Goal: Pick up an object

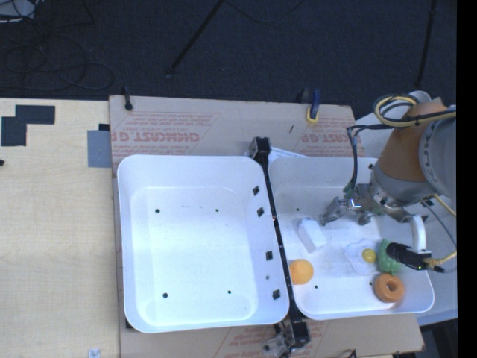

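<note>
Several small items lie in the right bin [425,300]; nearest the gripper [333,213], whose closure I cannot tell, a white block [312,234] looks light, rigid, graspable across its narrow sides.

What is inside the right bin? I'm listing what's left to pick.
In the right bin: an orange ball, a white block, a small yellow ball, a green piece and an orange ring. The arm covers its far right corner.

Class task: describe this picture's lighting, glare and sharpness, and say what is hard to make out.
Camera view: even overhead light, soft shadows; the right bin is washed out, hiding a white block and a clear item; the image is soft, blurring the gripper.
</note>
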Available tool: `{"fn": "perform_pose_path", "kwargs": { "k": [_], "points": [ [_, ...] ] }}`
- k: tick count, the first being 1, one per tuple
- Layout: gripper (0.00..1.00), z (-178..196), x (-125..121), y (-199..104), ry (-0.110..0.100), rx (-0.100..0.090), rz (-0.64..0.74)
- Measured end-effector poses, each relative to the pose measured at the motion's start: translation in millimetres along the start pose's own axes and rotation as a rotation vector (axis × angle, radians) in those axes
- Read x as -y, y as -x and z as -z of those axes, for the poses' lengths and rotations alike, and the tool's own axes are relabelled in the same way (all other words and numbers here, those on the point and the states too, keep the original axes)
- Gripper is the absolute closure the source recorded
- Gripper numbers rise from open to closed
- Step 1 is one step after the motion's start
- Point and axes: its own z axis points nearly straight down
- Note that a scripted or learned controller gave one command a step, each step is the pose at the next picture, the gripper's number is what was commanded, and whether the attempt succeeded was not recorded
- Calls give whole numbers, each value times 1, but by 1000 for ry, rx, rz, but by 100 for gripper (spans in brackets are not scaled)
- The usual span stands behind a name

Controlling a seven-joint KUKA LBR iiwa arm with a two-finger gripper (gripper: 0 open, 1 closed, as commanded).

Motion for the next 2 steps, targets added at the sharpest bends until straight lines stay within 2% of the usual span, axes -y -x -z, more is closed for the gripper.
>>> {"fn": "perform_pose_path", "kwargs": {
  "k": [1, 2],
  "points": [
    [100, 15, 1, 1, 0, 1, 2],
    [100, 105, -12, -111, 7, -1, 4]
  ]
}}
